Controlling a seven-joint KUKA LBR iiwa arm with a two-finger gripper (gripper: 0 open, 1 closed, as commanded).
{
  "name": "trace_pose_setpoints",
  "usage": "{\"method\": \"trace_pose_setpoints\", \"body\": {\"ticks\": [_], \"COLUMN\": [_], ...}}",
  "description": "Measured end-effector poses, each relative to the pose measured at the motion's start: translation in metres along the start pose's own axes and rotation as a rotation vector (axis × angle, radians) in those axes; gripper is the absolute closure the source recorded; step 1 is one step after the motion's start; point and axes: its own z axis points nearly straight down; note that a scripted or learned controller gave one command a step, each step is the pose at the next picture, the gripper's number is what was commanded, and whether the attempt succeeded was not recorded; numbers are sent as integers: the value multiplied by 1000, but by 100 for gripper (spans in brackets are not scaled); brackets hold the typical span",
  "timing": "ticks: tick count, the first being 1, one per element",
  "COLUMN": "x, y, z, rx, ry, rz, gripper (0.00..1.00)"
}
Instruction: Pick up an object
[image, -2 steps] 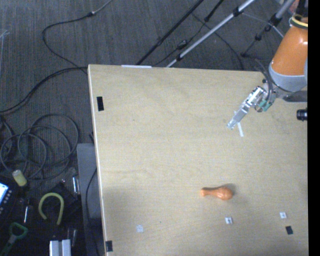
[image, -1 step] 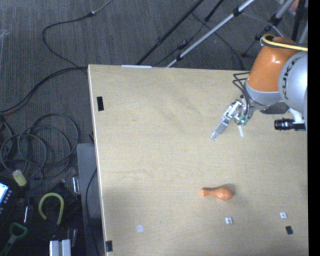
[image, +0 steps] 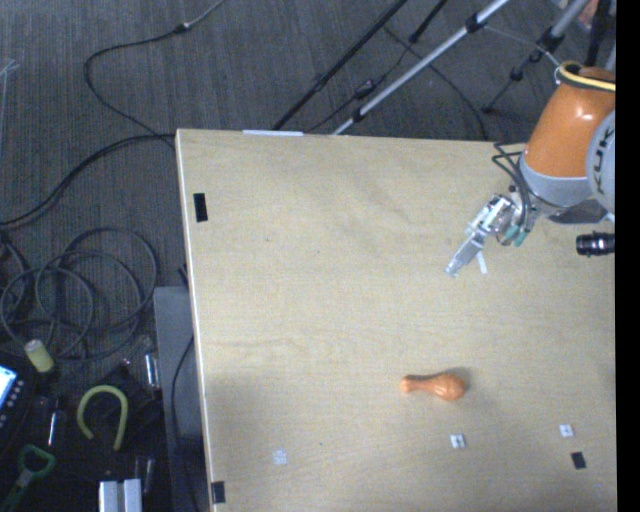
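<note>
Where the dark floor on the left carries looped cables (image: 80, 290), the pale wooden table (image: 330, 260) begins. Low on the table, an orange pear-shaped object (image: 436, 386) lies on its side. Up and right, well apart, the gripper (image: 466, 260) hangs open, grasping nothing, below the orange-banded arm (image: 570, 130).

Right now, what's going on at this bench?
A grey and orange robot arm reaches in from the right over a bare wooden benchtop. Its gripper hangs above the surface with nothing between its fingers. A small orange pear-shaped object lies on the wood nearer the camera, apart from the gripper and untouched.
</note>
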Motion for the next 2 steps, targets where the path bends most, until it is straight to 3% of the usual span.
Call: {"method": "trace_pose_setpoints", "body": {"ticks": [1, 2], "x": [-2, 16], "y": [3, 31], "z": [32, 48], "rx": [-3, -1], "ry": [2, 2], "rz": [35, -243], "gripper": [0, 0]}}
